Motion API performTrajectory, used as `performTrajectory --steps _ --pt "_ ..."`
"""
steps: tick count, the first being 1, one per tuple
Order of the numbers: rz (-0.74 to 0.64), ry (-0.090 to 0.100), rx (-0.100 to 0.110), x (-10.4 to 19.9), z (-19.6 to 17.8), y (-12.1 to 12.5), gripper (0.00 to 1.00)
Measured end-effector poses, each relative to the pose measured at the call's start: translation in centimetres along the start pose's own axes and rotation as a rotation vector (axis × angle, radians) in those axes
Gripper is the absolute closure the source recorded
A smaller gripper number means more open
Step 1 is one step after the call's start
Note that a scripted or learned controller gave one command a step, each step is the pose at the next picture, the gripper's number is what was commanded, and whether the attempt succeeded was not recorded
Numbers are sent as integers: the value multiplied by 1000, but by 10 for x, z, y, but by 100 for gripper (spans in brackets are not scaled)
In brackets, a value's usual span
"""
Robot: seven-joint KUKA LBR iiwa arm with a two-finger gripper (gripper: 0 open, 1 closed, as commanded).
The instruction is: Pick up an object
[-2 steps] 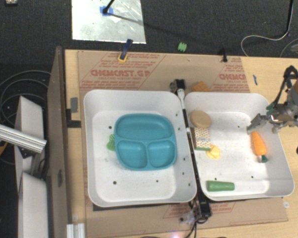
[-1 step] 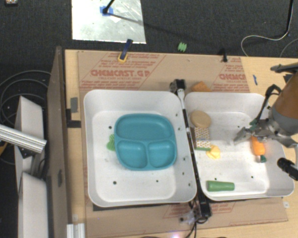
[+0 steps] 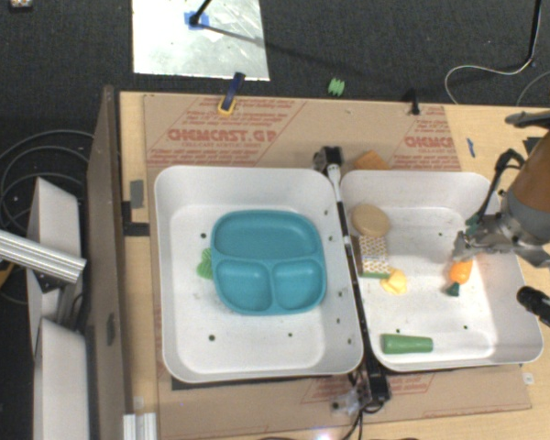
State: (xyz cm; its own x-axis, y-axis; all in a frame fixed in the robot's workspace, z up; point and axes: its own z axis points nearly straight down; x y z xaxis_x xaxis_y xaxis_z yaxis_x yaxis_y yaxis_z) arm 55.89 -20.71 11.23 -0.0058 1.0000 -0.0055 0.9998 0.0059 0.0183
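Where the arm reaches in over the right bin point(image 3: 509, 333), we see its tool point(image 3: 465, 248) just above a small orange carrot toy point(image 3: 459, 272), but we cannot tell its state. Nearby lie a yellow piece point(image 3: 395, 282), a tan disc point(image 3: 370, 219) and a green cylinder point(image 3: 406, 344). The left bin point(image 3: 179, 337) holds a teal divided tray point(image 3: 267, 260).

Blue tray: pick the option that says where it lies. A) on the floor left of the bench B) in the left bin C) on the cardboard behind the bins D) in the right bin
B: the blue tray sits flat inside the left bin, while the right bin holds the small items such as the carrot and the green piece.
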Motion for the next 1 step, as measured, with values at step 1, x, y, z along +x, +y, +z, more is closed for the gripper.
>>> performTrajectory --steps 1 --pt "0 0 1 0 1 0 0"
